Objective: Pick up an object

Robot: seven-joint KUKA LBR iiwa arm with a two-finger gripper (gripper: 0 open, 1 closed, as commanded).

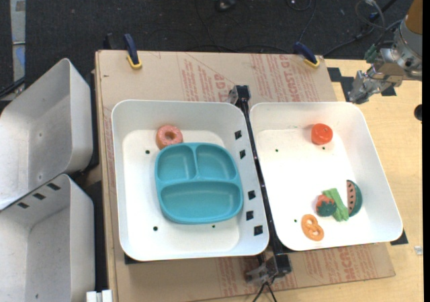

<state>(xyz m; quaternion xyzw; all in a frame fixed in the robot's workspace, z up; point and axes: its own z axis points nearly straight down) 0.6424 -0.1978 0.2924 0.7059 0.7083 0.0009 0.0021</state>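
Observation:
The right bin holds an orange round piece near its far side. At its near right lie a watermelon slice, a green and red vegetable toy and an orange pretzel. In the left bin a pink donut sits just behind a teal divided plate. My gripper hangs at the upper right, outside the right bin and beyond its far right corner, well away from every object. I see nothing held in it.
Two spare white bins sit tilted off the bench at the left. Yellow clamps grip the far edge of the cardboard board. A black divider runs between the two bins.

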